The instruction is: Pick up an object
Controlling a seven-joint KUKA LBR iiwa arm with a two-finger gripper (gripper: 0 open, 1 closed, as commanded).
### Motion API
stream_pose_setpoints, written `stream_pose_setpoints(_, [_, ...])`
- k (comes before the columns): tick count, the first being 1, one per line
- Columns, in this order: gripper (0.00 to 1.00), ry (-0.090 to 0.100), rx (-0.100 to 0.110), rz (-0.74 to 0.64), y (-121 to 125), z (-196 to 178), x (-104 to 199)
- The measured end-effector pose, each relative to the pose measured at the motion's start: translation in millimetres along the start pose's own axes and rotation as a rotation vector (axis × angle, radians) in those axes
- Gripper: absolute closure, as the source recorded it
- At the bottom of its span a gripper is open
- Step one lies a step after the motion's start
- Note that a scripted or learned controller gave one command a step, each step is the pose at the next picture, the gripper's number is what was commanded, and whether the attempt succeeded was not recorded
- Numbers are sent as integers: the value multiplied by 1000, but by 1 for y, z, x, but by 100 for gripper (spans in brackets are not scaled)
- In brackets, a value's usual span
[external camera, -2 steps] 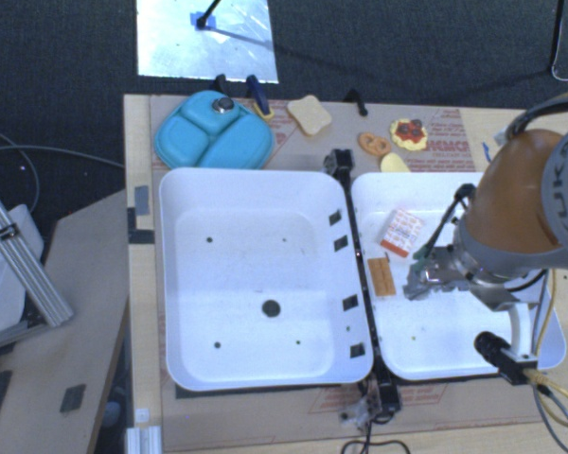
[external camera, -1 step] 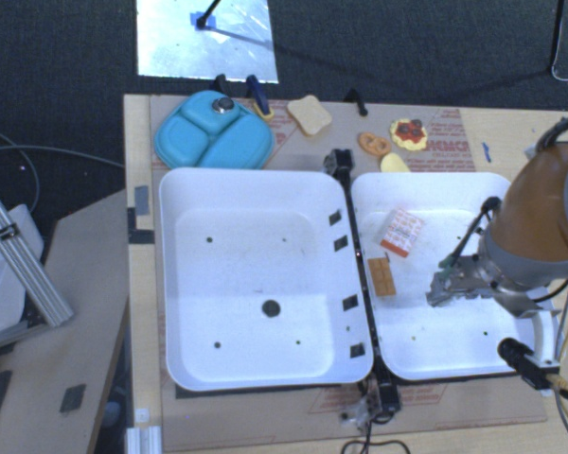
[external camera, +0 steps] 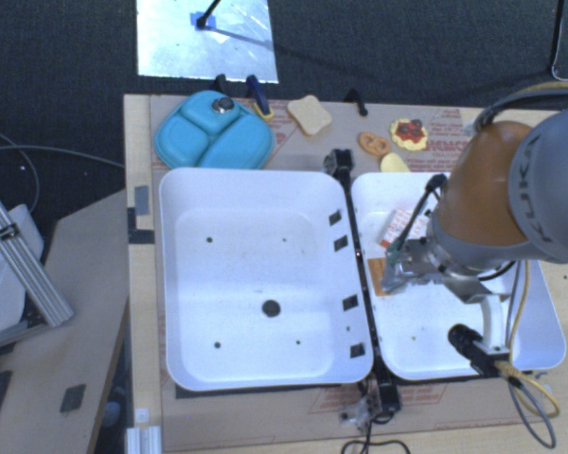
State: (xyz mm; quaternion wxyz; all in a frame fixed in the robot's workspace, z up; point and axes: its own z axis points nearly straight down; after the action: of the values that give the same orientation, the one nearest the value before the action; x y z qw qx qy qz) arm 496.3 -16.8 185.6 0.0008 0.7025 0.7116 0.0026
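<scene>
My gripper (external camera: 395, 269) hangs low over the left side of the right bin (external camera: 426, 357), at the end of the grey arm with its orange band (external camera: 481, 192). A small orange-brown object (external camera: 376, 276) lies on the bin floor right beside the gripper's tip, partly hidden by it. A white and red packet (external camera: 396, 222) lies a little farther back in the same bin, half covered by the arm. Much of the right bin is hidden under the wrist.
The left bin (external camera: 194, 216) has a small dark disc (external camera: 271, 307) on its floor. Behind the bins sit a blue divided tray (external camera: 213, 132), a toast slice (external camera: 310, 114), a pretzel (external camera: 373, 143), a small tart (external camera: 409, 133) and a yellow piece (external camera: 394, 164).
</scene>
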Motion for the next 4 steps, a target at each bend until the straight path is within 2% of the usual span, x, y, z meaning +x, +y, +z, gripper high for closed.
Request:
stream_pose_setpoints(2, [100, -1, -4, 5, -7, -130, 64])
stream_pose_setpoints(3, [100, -2, -9, 10, -7, -226, 25])
stream_pose_setpoints(4, [100, -1, 4, 4, -8, -193, 89])
